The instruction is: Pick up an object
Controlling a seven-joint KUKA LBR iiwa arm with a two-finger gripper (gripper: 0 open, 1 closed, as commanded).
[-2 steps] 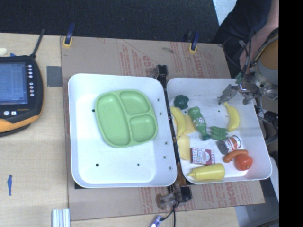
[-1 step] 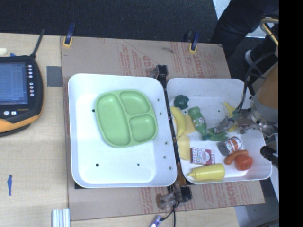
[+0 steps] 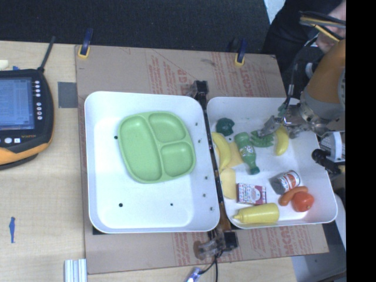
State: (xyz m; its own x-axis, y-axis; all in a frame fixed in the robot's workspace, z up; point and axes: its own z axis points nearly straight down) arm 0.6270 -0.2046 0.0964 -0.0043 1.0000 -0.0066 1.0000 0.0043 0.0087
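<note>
Hanging low over the far part of the right bin (image 3: 329, 157), the gripper (image 3: 276, 125) sits with its tip right at a dark green piece (image 3: 262, 138) and a small yellow banana (image 3: 282, 143) just beside it, 2 likely targets; whether it is parted or closed on anything cannot be told from the camera view (the tip is blurred). The other loose items lie nearer the camera than the gripper, while the green divided plate (image 3: 157, 145) rests alone in the left bin (image 3: 106, 216), well apart, probably as a drop spot.

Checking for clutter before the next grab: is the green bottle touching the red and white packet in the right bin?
Apart. The camera view shows bare white bin floor between the green bottle and the red and white packet.
</note>
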